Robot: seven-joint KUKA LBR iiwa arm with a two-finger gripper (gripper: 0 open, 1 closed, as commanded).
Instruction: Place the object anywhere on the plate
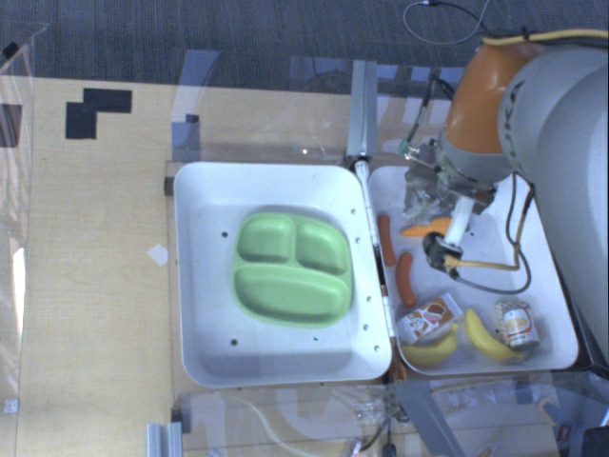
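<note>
camera view: the gripper [425, 219] is lowered into the right bin [561, 350] over an orange object [423, 228].

the orange object, seemingly a carrot, is seen near the bin's far-left part, directly beneath the gripper, its long axis running roughly left to right across the bin. whether the fingers are apart or closed cannot be told. the green plate [290, 267] is set in the middle of the left bin [205, 350], well apart to the left, across the dividing rims.

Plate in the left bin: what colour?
Light green. The plate has three compartments and sits in the left bin; seen best in the camera view.
</note>
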